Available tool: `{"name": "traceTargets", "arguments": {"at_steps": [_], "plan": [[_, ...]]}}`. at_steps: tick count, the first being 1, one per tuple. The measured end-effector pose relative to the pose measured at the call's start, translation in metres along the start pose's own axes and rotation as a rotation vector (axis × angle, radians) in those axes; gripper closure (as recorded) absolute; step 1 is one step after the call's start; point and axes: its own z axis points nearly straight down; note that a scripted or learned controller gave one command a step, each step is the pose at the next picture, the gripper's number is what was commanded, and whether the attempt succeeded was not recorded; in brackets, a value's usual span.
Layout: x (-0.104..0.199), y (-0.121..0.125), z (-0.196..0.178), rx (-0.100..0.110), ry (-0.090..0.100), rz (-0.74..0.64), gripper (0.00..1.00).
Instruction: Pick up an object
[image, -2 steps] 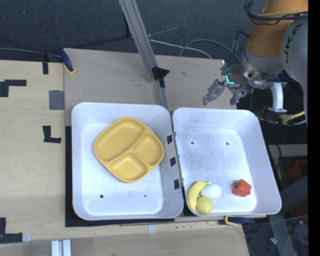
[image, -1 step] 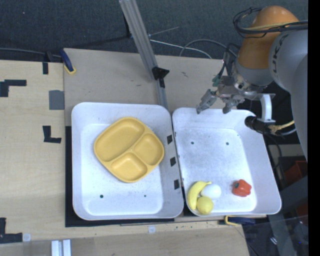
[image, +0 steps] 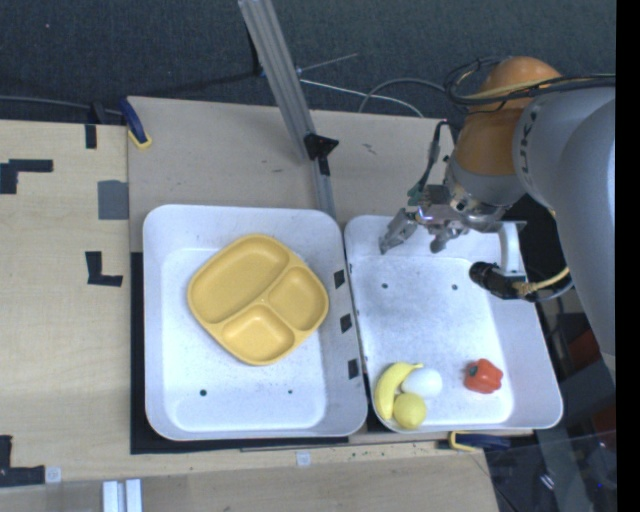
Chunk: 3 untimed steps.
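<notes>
My gripper (image: 417, 235) hangs over the far edge of the right bin (image: 440, 300), its two fingers spread apart with nothing between them. At that bin's near edge lie a yellow banana (image: 391, 384), a white egg-shaped object (image: 424, 382) and a yellow round fruit (image: 409, 409), all bunched together. A small red pepper-like object (image: 483, 375) sits to their right. All of these lie well toward the near side from the gripper.
A yellow divided plate (image: 258, 298) lies in the left bin (image: 175, 390). A slanted metal pole (image: 290, 95) rises behind the bins. A black cable end (image: 495, 278) juts over the right bin's right wall. The grey arm (image: 570, 150) fills the upper right.
</notes>
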Motion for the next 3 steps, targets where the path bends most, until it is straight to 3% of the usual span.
{"name": "traceTargets", "arguments": {"at_steps": [1,2,3], "plan": [[0.000,-0.005,0.065,0.000,0.000,0.000,0.00],[0.001,-0.003,0.051,-0.005,0.001,-0.002,1.00],[0.008,0.005,-0.007,-0.012,0.001,-0.001,1.00]]}}
